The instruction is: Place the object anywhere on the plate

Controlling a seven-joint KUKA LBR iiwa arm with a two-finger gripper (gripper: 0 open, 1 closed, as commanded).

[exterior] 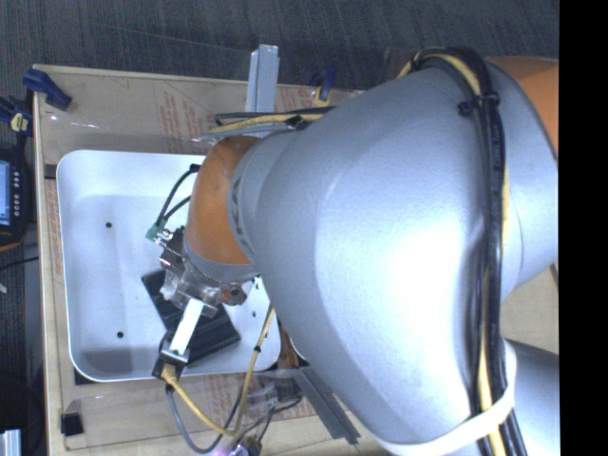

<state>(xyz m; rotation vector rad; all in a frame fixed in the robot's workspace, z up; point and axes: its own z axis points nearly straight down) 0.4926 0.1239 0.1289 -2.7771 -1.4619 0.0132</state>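
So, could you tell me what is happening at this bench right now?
The grey arm reaches in from the right, with its orange-banded wrist lowered into the white bin on the left. The wrist covers whatever is under it, so I cannot tell whether anything is held yet.

Pale wooden bench (123, 103), white bin (90, 255) on it, blue clamp (45, 85) at corner

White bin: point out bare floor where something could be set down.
Bare floor runs along the white bin's left wall and top-left corner, up to the orange band. The claw and grey arm crowd its lower right.
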